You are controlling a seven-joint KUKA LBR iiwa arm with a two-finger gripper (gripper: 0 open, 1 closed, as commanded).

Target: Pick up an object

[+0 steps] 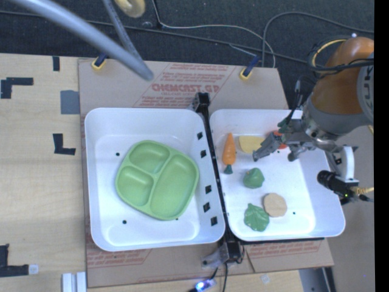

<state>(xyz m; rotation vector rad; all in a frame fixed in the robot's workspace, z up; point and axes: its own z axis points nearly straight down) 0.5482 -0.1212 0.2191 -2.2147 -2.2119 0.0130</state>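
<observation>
Down at the near edge of the right bin (328, 227) sit a green leafy piece (256, 218) and a tan round (275, 204), then a green lump (254, 177). Farther back, the carrot (228, 149) and yellow wedge (249, 143) lie close together. Above them the claw (281, 148) hangs with fingers spread, holding nothing. Dropping between those two, it could nudge both and close on neither.
</observation>
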